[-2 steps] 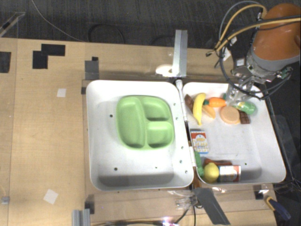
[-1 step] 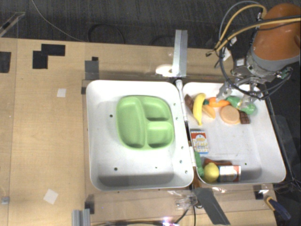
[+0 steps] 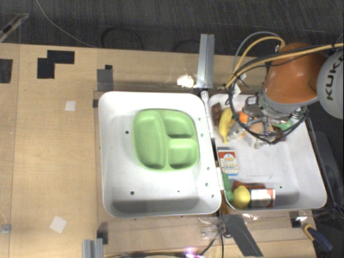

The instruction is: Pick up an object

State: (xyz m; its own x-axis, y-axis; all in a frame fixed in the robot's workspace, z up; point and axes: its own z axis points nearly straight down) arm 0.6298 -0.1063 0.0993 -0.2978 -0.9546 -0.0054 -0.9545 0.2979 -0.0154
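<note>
— What do you count from your end, biggest first?

— One bench [image 3: 48, 160] of pale wood, dark carpet beyond its far edge; two white bins, the left bin [image 3: 115, 192] and the right bin [image 3: 301, 171], side by side and touching; one arm [image 3: 290, 74] over the right bin's far end, its gripper [image 3: 263, 125] low among the clutter; I cannot tell how the fingers stand.

— And inside the bins?

— One green divided tray [image 3: 164, 138] in the left bin; in the right I see one banana [image 3: 226, 123] at the far left corner, one small printed box [image 3: 228, 162] along the left wall, one dark can [image 3: 262, 195] on its side at the near wall, one yellow lemon [image 3: 241, 196] touching it.
</note>
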